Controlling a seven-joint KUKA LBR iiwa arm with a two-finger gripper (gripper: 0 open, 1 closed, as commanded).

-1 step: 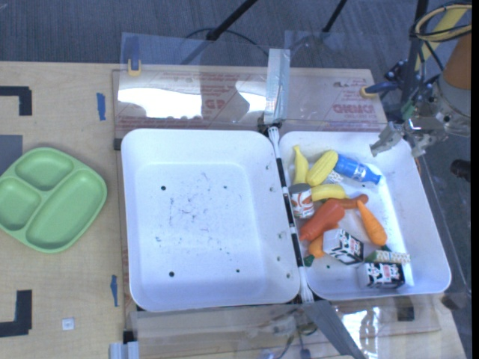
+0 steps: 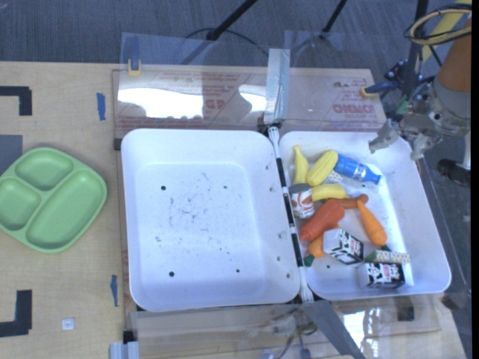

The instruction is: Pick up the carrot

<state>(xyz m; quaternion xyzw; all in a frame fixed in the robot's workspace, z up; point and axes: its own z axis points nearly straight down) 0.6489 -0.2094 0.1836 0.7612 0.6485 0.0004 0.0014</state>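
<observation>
The carrot (image 2: 371,222) is a slim orange taper lying in the right bin (image 2: 426,238), right of the middle, with its tip pointing toward the bin's front. A larger red-orange vegetable (image 2: 322,218) lies just left of it. My gripper (image 2: 397,142) hangs over the bin's far right corner, well behind the carrot and apart from it. Its fingers (image 2: 379,141) are spread open with nothing between them.
Also in the right bin are a banana (image 2: 299,164), a yellow corn-like piece (image 2: 323,167), a blue bottle (image 2: 357,170), a small can (image 2: 301,200) and two milk cartons (image 2: 345,245). The left bin (image 2: 150,163) sits beside it. A green divided plate (image 2: 49,198) lies far left.
</observation>
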